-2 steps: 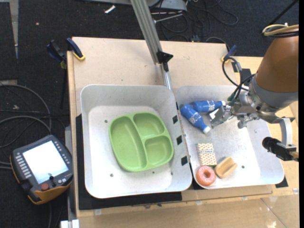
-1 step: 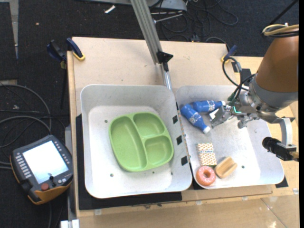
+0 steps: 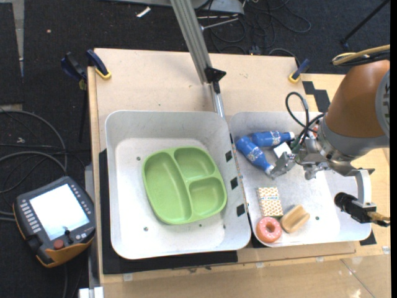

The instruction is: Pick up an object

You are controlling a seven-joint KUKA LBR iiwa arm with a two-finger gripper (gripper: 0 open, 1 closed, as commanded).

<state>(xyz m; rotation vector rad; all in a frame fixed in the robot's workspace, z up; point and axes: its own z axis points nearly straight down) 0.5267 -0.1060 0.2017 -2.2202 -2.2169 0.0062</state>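
We look down on a tan wooden bench (image 3: 161, 79) that stands on a dark floor strewn with black cables (image 3: 273, 11). Blue and yellow clamps (image 3: 96, 64) grip its far corners, and a grey metal pole (image 3: 192, 30) slants up from the bench's far middle. On the floor to the left lies a teach pendant (image 3: 56, 219) with a pale screen and orange trim.

Two shallow white bins sit side by side on the bench. The left bin (image 3: 124, 141) holds a green divided plate (image 3: 184, 185) with three compartments, lying flat near its centre. The right bin (image 3: 329, 216) holds the smaller things. Two blue bottles (image 3: 260, 146) with white labels lie on their sides at its far left, one pointing right, the other angled toward us, their ends close together. Near the bin's near edge lie a small checkered wafer (image 3: 268, 199), a pink frosted donut (image 3: 268, 229) just nearer than it, and a tan bread roll (image 3: 294, 218) beside the donut on the right.

The arm (image 3: 360, 113) reaches in from the right over the right bin. Its gripper (image 3: 284, 161) hangs low just right of the bottles, close to the angled one. We cannot tell how far its fingers are spread, nor whether they have hold of anything.
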